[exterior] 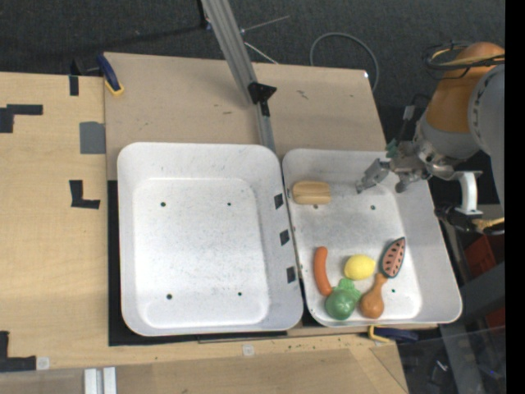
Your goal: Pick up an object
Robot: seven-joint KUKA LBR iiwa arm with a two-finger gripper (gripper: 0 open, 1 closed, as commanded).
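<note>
Gripper (384, 177) hangs over the right bin's (410, 302) upper right, fingers spread apart, holding nothing. Bread roll (312, 192) lies just left of it, apart. Carrot (321, 271), lemon (359, 267) and watermelon slice (393, 258) cluster lower right, well below.

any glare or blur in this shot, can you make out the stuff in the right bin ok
Camera view: even, soft lighting, no strong glare on the right bin; faint shadows under the bread roll and carrot; image slightly grainy; the pincer looks small and soft-edged.
</note>
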